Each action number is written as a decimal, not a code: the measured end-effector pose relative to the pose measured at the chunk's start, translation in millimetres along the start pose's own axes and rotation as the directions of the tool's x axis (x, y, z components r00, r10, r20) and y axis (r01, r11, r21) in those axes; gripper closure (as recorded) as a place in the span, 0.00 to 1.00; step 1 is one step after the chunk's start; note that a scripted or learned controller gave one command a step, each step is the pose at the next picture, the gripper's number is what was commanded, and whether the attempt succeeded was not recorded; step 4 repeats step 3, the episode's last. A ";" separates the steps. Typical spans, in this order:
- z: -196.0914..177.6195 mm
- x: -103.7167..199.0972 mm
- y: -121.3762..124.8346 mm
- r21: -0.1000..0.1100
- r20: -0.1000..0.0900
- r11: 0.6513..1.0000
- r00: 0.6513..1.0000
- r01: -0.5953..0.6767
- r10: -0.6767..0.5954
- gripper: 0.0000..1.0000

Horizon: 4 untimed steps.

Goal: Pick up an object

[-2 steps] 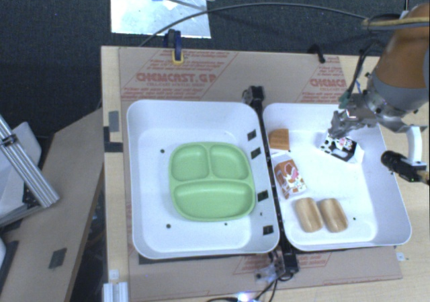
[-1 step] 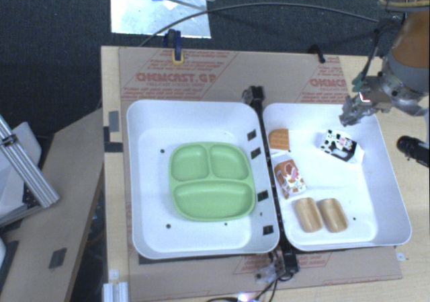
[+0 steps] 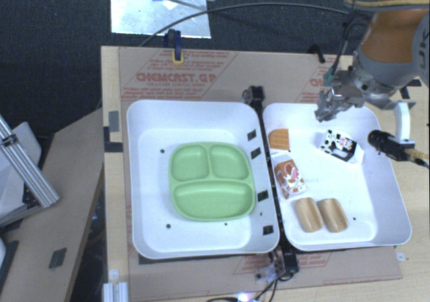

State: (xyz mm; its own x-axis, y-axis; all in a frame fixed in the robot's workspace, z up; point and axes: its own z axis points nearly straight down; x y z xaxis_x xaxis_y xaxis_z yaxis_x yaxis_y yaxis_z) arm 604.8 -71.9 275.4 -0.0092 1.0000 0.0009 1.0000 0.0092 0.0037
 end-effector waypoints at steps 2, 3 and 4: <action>26.0 95.6 5.4 0.003 0.000 1.000 1.000 0.000 0.000 1.00; 45.1 150.6 11.2 0.004 -0.001 1.000 1.000 0.001 -0.001 1.00; 45.1 150.6 11.2 0.004 -0.001 1.000 1.000 0.001 -0.001 1.00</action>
